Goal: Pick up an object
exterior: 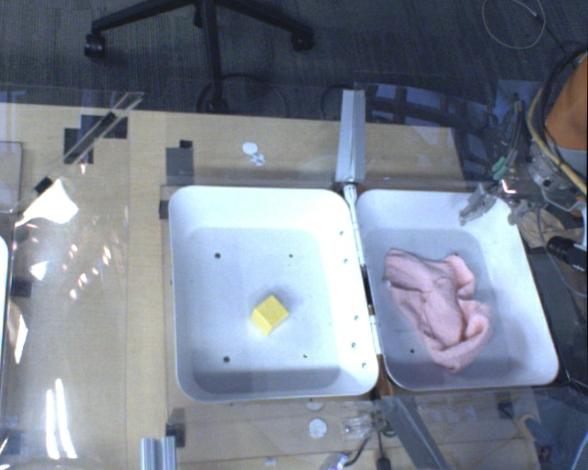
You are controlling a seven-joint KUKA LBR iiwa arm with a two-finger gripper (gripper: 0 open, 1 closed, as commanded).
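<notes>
Pink cloth (437,309) lay bunched in the right bin (537,303); gripper (496,200), state indeterminate, should descend on its thickest fold.

A pale wooden desk (101,303) carries a metal divider bar (350,138) above the seam between the bins. On the dark floor beyond stands a black office chair base (207,32), with thin cables (514,27) at upper right
</notes>
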